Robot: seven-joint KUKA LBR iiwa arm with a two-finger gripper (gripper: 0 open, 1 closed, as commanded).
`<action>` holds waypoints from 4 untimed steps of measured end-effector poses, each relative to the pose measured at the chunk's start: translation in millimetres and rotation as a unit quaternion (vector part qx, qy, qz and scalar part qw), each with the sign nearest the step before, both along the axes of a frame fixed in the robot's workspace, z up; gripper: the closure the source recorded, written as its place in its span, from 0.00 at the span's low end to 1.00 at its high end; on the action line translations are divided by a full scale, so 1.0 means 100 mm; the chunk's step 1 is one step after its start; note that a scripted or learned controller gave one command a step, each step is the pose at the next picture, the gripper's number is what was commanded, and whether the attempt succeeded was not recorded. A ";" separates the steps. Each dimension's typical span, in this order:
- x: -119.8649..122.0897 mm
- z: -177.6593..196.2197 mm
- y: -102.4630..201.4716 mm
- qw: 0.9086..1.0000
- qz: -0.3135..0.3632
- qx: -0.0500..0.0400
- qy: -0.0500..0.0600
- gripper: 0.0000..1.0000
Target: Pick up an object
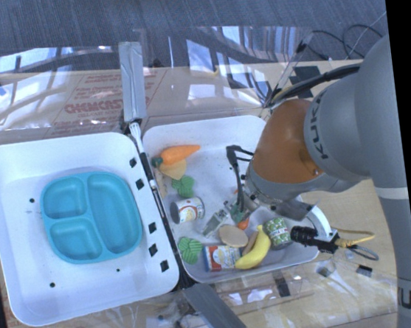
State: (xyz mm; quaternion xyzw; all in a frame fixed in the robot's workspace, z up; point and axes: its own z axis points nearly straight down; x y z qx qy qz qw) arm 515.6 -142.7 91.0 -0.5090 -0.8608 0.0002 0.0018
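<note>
Two shallow white bins sit side by side on a bench. The left bin [4, 221] holds a blue divided plate [91, 215]. The right bin [209, 131] holds a carrot [178, 154] at its far left, a small can [187, 211] near the middle, and a banana [255, 251] at the near edge. The grey arm reaches in from the right, its gripper [235, 209] low among the items; whether it grasps anything cannot be told.

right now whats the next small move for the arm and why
Probably a short straight descent. The gripper sits low in the right bin, over the clutter beside the small can and the banana, and nothing shows between its fingers. The blue tray lies in the other bin.
</note>
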 end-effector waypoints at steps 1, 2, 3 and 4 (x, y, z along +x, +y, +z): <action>0.52 0.00 0.37 0.995 -0.099 -0.001 -0.001 0.00; 0.30 0.28 -0.71 0.997 -0.076 -0.002 -0.002 0.00; 0.12 0.11 -0.57 0.998 -0.069 -0.003 -0.012 0.00; 0.54 0.02 -0.01 0.997 -0.083 -0.001 -0.002 0.00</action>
